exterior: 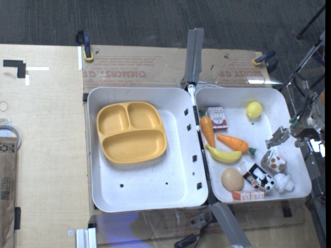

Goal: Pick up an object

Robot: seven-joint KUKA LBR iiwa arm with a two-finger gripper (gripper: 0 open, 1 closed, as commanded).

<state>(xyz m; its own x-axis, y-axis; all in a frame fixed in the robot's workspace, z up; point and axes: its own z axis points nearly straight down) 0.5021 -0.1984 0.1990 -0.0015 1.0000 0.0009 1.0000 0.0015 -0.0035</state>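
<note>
we'd take the egg (232,180) across its middle — smooth, light, apt to slip — though the gripper (277,137) we can't tell.

The pale wooden bench (41,138) carries two white bins (103,190) side by side, over a cardboard sheet (134,68).

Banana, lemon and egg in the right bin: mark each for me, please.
banana (223,155): camera view, middle of its curved yellow body.
lemon (254,109): camera view, centre of the round yellow fruit.
egg (232,180): camera view, centre of the tan shell.
</note>
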